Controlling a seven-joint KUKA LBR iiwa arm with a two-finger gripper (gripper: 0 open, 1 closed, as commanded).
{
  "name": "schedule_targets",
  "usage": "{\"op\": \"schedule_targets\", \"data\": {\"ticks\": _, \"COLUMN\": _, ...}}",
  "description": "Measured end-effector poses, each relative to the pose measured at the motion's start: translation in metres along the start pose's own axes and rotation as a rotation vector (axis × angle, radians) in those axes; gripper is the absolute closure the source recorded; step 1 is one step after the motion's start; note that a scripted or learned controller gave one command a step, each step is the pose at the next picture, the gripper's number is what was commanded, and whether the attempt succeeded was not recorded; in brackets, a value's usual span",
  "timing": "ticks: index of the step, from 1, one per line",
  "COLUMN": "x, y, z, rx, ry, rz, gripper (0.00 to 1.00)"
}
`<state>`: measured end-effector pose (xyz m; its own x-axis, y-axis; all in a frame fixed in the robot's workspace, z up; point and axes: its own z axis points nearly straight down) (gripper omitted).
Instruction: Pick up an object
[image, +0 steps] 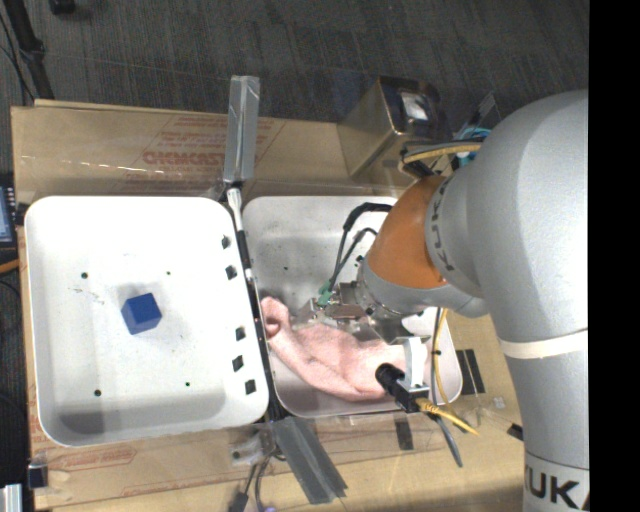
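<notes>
A small blue cube (142, 312) lies in the left bin (60, 240), near its middle. A pink, soft cloth-like object (322, 362) lies along the front of the right bin (290, 225). The arm's wrist with its orange band (405, 245) hangs over the right bin. My gripper (340, 308) points down just above the pink object's upper edge. The wrist and cables hide its fingertips.
A divider with black clips (240, 300) separates the two bins. A black-tipped part of the arm (395, 385) and yellow cable (445, 415) sit at the right bin's front right corner. Cardboard (120, 140) lies behind the bins.
</notes>
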<state>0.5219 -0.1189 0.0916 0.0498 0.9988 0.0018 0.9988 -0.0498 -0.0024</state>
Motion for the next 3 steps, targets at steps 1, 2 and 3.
{"op": "schedule_targets", "data": {"ticks": 1, "x": 0.001, "y": 0.000, "z": -0.010, "rx": 0.003, "ry": 0.002, "rz": -0.006, "gripper": 1.00}}
{"op": "schedule_targets", "data": {"ticks": 2, "x": 0.045, "y": -0.048, "z": -0.100, "rx": 0.000, "ry": 0.000, "rz": -0.128, "gripper": 1.00}}
{"op": "schedule_targets", "data": {"ticks": 3, "x": 0.045, "y": -0.048, "z": -0.100, "rx": 0.000, "ry": 0.000, "rz": -0.128, "gripper": 0.00}}
